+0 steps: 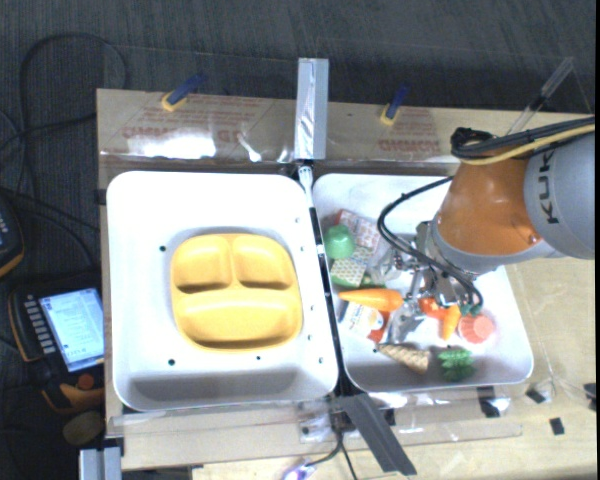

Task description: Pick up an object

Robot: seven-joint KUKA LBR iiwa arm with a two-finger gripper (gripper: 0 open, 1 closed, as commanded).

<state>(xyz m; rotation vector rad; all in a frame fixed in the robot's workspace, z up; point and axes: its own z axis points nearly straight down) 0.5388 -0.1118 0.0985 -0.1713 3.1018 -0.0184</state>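
Observation:
The right bin holds a pile of small toy foods. An orange carrot lies across its middle, a green round piece sits at its upper left, a red tomato-like piece at the right, a green broccoli and a tan cone near the front. My gripper hangs low over the pile just right of the carrot, among the orange and red pieces. The arm's orange band covers the bin's back right.
The left bin holds a yellow compartment tray. A metal divider strip stands behind the two bins. A handheld pendant and a screen lie off the bench at the left.

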